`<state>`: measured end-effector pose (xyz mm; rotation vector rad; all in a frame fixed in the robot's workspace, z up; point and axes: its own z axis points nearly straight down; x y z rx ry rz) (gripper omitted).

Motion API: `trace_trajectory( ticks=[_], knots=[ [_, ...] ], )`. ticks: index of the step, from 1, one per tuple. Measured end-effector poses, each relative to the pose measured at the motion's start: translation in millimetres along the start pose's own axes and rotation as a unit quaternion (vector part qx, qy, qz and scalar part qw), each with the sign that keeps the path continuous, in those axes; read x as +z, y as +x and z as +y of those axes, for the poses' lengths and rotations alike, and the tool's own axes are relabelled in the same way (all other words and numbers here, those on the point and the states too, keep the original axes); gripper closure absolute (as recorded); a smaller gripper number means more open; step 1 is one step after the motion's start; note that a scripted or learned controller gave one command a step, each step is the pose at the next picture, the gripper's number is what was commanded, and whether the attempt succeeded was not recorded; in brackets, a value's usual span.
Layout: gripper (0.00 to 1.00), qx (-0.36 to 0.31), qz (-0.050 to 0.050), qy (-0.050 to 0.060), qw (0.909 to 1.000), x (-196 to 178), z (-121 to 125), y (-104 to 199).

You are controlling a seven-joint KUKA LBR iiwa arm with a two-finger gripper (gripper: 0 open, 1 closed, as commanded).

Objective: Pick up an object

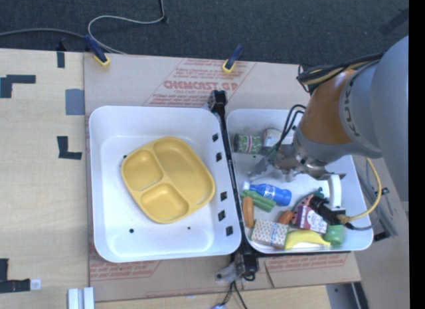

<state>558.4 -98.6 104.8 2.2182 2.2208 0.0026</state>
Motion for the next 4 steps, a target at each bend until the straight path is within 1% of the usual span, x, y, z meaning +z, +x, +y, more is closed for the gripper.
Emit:
trace_trajectory(
  ticks=[1,2,3,4],
  knots=[
    [0.00,0.000,0.001,0.002,1.0000,19,24,3],
    [1.00,0.000,0.000,0.000,1.0000,10,24,3],
    [0.00,0.000,0.000,0.000,1.0000,10,24,3],
    [0.00,0.000,-0.001,0.012,0.9999,20,79,-3]
  ],
)
